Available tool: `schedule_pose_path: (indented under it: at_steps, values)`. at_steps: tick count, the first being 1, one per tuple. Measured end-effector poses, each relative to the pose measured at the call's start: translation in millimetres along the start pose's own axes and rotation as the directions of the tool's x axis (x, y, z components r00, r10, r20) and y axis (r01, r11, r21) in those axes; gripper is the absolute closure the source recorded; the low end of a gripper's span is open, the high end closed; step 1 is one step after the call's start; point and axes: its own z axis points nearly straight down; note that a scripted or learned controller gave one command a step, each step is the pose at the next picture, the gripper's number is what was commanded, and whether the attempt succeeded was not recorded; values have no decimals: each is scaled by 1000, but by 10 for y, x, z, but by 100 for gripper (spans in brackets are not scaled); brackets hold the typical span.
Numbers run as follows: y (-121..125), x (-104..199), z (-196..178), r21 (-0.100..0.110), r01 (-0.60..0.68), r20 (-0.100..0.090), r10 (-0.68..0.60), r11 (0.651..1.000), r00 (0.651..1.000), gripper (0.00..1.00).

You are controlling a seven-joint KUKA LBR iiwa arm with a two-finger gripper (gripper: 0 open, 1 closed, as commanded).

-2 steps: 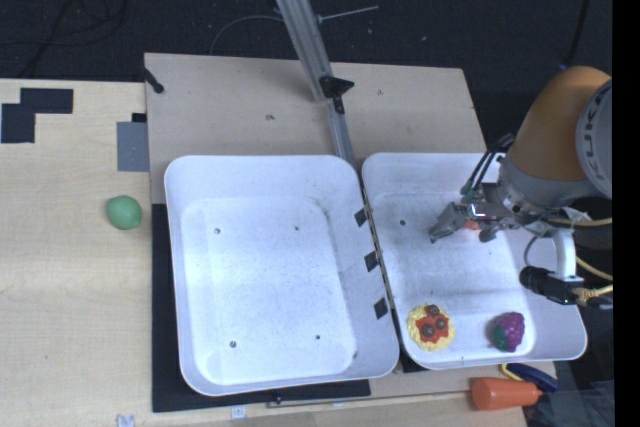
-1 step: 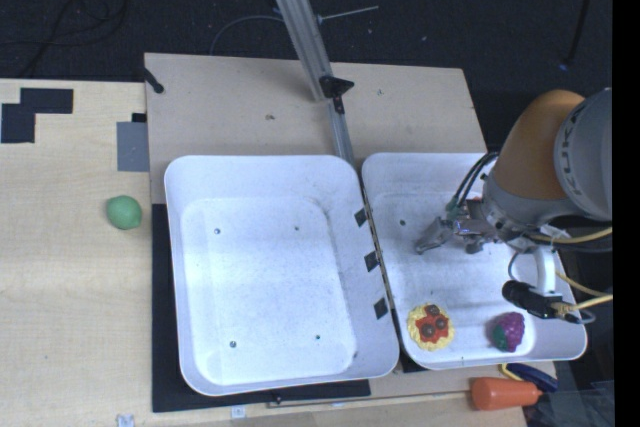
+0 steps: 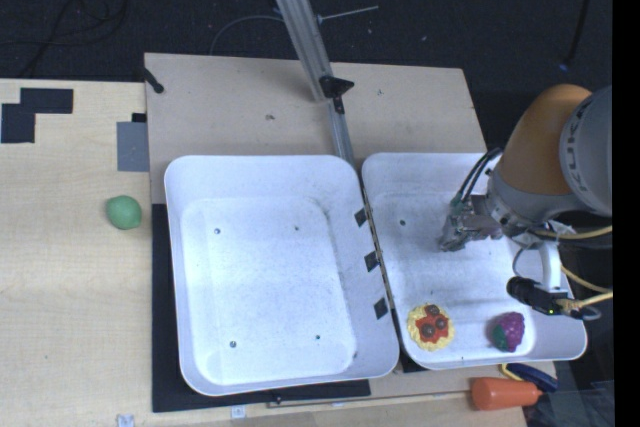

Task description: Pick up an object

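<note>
The hand (image 3: pixel 455 237) is seen low in the right bin (image 3: pixel 400 180); its opening cannot be told. The pizza toy (image 3: pixel 430 326), just below-left of it, is best approached squarely from above.

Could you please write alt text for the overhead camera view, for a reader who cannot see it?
A grey and orange robot arm reaches in from the right, its gripper low over the right white bin, which holds a yellow and red toy and a purple toy near its front edge. A green ball lies on the bench left of the left bin.
</note>
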Motion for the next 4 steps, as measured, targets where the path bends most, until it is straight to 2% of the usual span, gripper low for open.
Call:
schedule_pose_path:
  at_steps: [3,4]
  values:
    - [-37,-96,-1708,-4,1,1,-1,1000,1000,100]
    - [26,487,-1603,2,5,-1,-5,1000,1000,100]
